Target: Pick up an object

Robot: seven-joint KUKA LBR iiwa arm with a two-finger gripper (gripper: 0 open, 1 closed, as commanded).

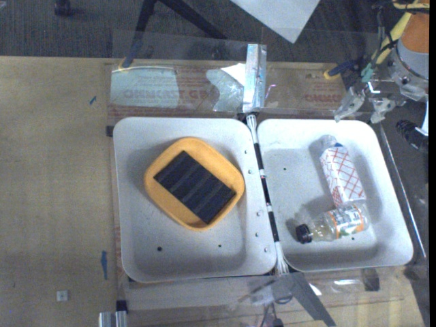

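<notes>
A bench seen from above at a slant, bearing two shallow white bins side by side; the right bin (392,203) serves here as the landmark. Inside it, toward its far half, lies a small bottle wrapped in a white label with a red lattice pattern (340,176), its cap end pointing away from the viewer; just nearer than it, and touching or almost touching its near end, lies a clear plastic bottle with an orange label and a black cap (334,225), on its side, cap pointing toward the left bin (129,182). The left bin, directly beside the right bin, holds a rounded orange block with a dark ribbed panel on top (194,182).

The gripper (362,101) hangs just beyond the right bin's far right corner, above the rim rather than inside; it looks parted and has nothing between its tips, though the detail is small; the arm's orange band (413,33) sits farther out beyond that corner.

In my judgement the task is at its approach step, nothing yet picked; the next move calls for travelling inward over the right bin, lining up across the width of one bottle, most likely the lattice one as nearest, and descending with the tips wide enough to straddle it; a round bottle may roll away.
</notes>
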